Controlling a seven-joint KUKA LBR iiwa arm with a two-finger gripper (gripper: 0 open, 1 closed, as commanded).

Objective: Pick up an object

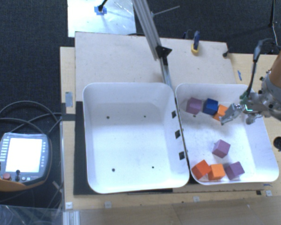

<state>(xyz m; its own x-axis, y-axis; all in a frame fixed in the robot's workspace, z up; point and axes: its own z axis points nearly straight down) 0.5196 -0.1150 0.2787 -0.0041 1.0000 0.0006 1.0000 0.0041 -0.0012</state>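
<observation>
The gripper [228, 116] sits in the right bin [262, 146], touching the orange block [220, 111] beside the blue block [210, 106] (whether its claw is parted or closed, I cannot tell).

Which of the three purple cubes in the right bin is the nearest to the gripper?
The purple cube beside the blue cube, at the bin's far side. The gripper is level with it; the other two lie nearer the front.

Far off to the left of my tool a teach pendant [21, 161] is lying on dark carpet [28, 41], its cables looping around it, while the pale wooden bench [131, 55] is spreading beneath and beyond my tool.
</observation>
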